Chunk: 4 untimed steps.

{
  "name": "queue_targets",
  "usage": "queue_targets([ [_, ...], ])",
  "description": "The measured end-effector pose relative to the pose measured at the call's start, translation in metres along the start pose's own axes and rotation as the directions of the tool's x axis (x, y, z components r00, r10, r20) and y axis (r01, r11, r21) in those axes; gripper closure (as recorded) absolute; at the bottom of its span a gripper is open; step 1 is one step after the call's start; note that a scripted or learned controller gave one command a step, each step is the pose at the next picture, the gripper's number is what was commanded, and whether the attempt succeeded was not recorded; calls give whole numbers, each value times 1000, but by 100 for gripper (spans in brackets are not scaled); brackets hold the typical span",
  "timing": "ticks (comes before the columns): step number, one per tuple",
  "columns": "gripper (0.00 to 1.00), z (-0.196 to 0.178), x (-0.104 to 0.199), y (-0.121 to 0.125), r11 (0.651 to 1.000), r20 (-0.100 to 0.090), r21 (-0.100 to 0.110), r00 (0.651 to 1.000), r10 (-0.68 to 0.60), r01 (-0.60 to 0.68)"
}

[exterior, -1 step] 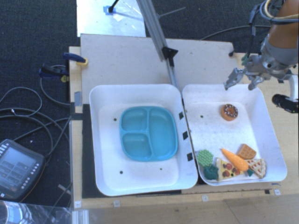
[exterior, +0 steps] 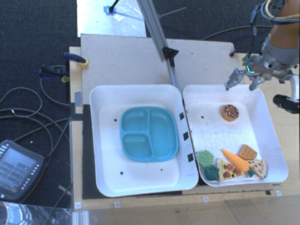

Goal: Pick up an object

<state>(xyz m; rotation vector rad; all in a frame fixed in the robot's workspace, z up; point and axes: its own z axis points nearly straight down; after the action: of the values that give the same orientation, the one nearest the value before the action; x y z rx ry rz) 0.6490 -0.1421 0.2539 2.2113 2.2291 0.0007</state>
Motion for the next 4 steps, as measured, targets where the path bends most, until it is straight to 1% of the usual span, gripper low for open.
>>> queue_targets([
  [1,0,46,-5,-7,1000,0,4,1000,8,-8],
  [3,0,132,-4,-18,1000,-1,4,1000,8,-8],
  [4,100,118,-4,-16,1000,0,-3,1000,8,-8],
])
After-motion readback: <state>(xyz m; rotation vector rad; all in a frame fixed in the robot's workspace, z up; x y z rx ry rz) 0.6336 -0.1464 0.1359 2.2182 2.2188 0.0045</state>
